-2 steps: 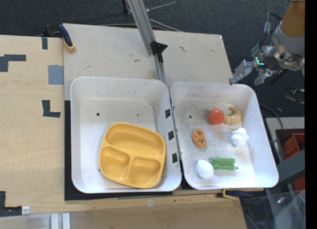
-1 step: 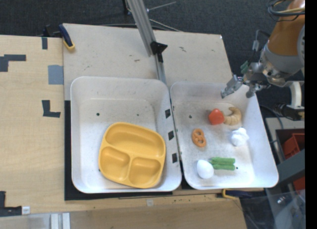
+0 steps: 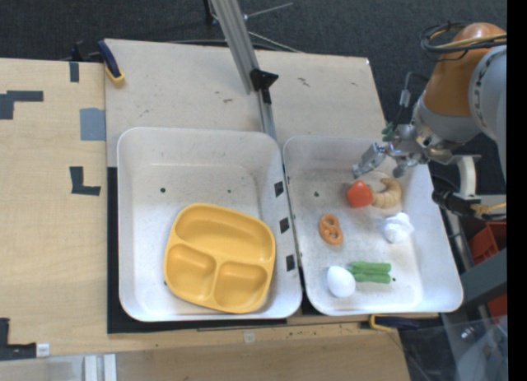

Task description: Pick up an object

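- Dark carpet-like floor surrounds the desk (image 3: 49, 124), which has a pale wood top with grey and black tape marks on its left part.
- Two shallow white bins sit side by side on it: left bin (image 3: 140, 145), right bin (image 3: 436, 276).
- Left bin holds a yellow compartment tray (image 3: 220, 257), lying flat toward the bin's front right.
- Right bin holds: red tomato-like piece (image 3: 359, 195), touching a tan croissant-shaped piece (image 3: 389, 192) on its right; orange pretzel (image 3: 330, 229) nearer the bin's centre; small white crumpled item (image 3: 397, 227) near the right wall; white egg (image 3: 340, 281) just beside a green bean pod (image 3: 370, 271) at the front.
- Arm (image 3: 461, 83) enters from the right, orange band visible above the wrist.
- Gripper (image 3: 380, 160) sits over the rear of the right bin, just above the red piece and the croissant. Fingers appear spread apart; nothing seen between them.
- Slanted metal bar (image 3: 235, 25) crosses the rear of the desk toward the bins' divide.
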Robot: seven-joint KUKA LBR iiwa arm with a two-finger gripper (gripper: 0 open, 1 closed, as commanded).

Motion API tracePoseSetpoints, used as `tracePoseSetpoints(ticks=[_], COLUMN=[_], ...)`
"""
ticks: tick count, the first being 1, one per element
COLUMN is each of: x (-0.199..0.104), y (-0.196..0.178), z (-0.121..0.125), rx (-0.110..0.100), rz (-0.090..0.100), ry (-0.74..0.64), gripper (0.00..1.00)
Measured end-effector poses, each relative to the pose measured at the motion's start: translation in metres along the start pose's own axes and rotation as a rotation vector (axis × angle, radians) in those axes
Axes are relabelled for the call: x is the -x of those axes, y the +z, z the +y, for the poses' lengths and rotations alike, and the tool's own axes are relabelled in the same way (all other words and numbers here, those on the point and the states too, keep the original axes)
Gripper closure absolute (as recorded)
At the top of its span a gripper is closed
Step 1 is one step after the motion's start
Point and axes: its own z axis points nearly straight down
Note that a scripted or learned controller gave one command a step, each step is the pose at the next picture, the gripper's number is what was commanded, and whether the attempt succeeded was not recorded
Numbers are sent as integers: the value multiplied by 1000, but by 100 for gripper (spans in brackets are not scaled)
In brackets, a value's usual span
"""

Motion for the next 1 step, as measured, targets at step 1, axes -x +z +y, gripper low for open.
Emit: tracePoseSetpoints(ticks=[1], x=[0], y=[65], z=[1], rx=[0], rz=[0], ry=[0], gripper=[0])
